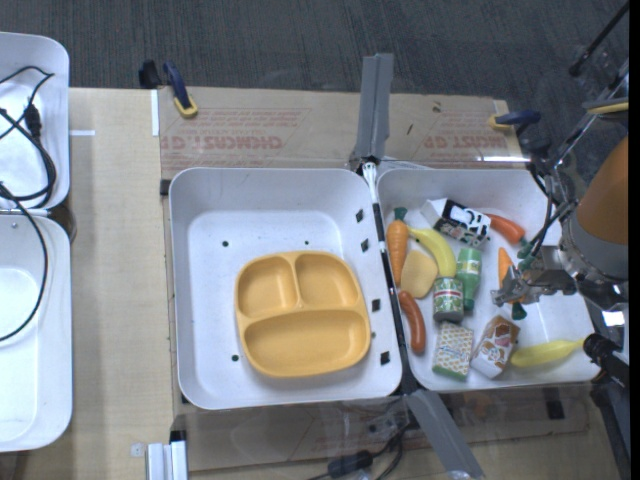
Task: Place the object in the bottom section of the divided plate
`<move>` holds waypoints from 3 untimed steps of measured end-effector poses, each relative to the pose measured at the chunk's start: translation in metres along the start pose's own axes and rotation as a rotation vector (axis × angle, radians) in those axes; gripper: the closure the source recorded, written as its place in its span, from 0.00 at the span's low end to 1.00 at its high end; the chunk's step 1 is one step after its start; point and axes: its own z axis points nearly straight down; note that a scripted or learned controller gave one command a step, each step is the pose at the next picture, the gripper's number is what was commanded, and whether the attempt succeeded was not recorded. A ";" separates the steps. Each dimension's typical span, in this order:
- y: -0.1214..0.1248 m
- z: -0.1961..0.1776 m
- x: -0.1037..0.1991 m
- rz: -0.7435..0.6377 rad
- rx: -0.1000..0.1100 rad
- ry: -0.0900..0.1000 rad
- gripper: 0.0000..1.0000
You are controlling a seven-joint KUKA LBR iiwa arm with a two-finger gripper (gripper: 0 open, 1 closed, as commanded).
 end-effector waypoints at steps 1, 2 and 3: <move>-0.002 0.002 0.059 0.102 0.004 0.000 1.00; -0.004 -0.026 0.151 -0.027 0.002 -0.001 1.00; 0.018 -0.065 0.127 -0.137 0.002 -0.002 1.00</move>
